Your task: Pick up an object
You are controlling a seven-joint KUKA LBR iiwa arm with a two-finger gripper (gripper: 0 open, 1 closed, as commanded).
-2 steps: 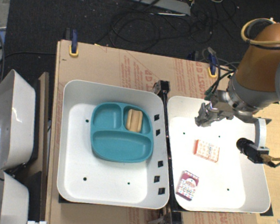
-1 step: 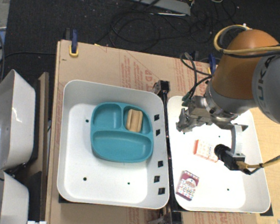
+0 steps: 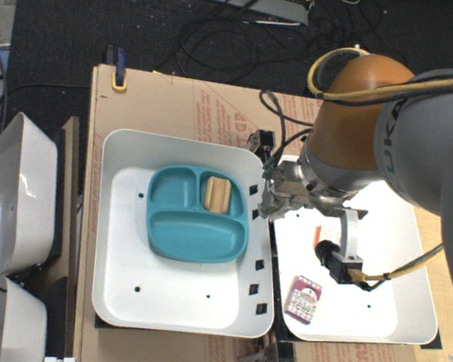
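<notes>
1. A small flat packet with a pink and white pattern (image 3: 303,300) lies in the right white bin (image 3: 390,322), near its front left corner.
2. A tan wooden block (image 3: 217,194) sits in the upper right compartment of a teal divided plastic plate (image 3: 195,234) in the left white bin (image 3: 121,228).
3. The grey arm's gripper (image 3: 279,193) hangs over the seam between the bins; whether it is wide or narrow cannot be told.
4. Both bins rest on a cardboard-covered worktop (image 3: 178,108).

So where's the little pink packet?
The packet lies in the right bin, near its front left corner, just below the black part on the arm's cable.
</notes>
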